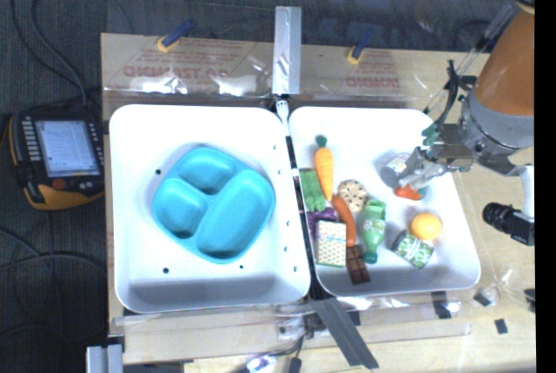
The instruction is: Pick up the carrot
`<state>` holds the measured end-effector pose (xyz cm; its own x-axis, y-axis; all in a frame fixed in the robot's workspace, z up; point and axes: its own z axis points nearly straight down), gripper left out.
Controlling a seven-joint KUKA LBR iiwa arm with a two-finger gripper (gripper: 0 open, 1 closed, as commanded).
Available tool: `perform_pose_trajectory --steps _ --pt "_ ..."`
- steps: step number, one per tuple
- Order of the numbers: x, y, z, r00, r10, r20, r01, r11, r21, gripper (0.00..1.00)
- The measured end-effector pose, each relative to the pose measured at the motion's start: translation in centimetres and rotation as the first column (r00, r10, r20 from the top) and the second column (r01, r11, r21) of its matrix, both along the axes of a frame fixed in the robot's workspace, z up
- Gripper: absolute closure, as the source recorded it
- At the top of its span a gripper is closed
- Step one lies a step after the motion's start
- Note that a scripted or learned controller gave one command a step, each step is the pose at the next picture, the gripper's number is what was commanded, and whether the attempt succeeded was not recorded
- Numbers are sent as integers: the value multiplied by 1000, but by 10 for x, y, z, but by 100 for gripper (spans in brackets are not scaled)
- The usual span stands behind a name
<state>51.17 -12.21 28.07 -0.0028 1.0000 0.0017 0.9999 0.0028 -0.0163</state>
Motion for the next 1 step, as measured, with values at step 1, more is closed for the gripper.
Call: perform_pose_trajectory --steps 1 --pt "0 0 0 1000 0 0 0 1000 0 0"
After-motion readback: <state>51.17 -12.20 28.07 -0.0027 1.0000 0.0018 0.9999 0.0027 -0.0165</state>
